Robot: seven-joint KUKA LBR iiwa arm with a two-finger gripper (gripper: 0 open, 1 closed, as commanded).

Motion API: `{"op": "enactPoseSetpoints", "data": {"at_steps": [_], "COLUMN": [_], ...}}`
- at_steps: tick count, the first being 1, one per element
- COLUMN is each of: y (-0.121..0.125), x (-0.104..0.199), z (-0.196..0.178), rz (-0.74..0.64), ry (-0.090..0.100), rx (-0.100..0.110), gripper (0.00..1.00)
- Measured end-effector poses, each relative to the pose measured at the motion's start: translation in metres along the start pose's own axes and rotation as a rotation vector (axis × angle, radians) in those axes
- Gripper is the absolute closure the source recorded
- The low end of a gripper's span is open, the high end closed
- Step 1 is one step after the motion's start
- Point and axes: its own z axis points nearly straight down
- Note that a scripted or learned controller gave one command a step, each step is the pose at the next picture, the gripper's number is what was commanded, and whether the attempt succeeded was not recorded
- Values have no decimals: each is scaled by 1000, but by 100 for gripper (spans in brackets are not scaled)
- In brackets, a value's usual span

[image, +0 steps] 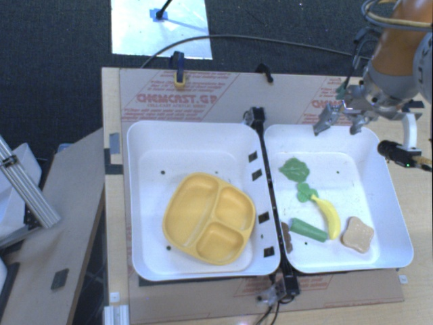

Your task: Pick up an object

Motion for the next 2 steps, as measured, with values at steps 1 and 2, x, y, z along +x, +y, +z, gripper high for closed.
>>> {"op": "enactPoseSetpoints", "data": {"at_steps": [1,2], "y": [2,5], "x": [0,9], "z": [-8,48], "rz": [-2,-4], "ry": [-2,-2], "rx": [-13,-10], "gripper": [0,0]}}
